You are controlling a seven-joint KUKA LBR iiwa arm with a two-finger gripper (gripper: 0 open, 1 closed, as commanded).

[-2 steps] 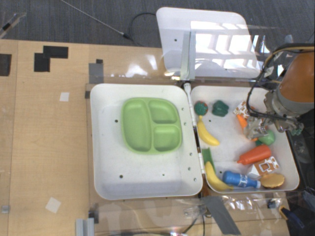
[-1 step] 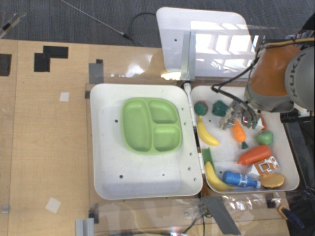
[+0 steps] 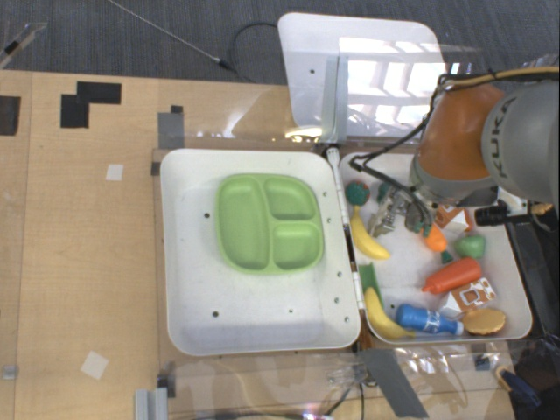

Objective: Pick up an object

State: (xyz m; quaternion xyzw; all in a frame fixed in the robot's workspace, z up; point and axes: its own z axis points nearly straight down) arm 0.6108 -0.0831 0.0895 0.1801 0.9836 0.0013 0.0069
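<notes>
The right bin (image 3: 516, 309) holds several toy foods. A yellow banana (image 3: 368, 239) lies at its left wall and a second banana (image 3: 381, 315) near the front left corner. A teal ball (image 3: 356, 192) sits at the back left. An orange-red carrot (image 3: 452, 276), a blue bottle (image 3: 429, 320), a brown bun (image 3: 484, 322), a green pepper (image 3: 471, 246) and a small orange piece (image 3: 436, 239) lie further right. My gripper (image 3: 395, 221) hangs low over the bin's back middle, just right of the first banana. It stands open with nothing between its fingers.
The left bin (image 3: 188, 322) bears a green divided plate (image 3: 268, 222). A ridge (image 3: 346, 252) separates the two bins. The grey arm with its orange band (image 3: 455, 138) covers the right bin's back right corner. A white panel (image 3: 367, 68) stands behind the bins.
</notes>
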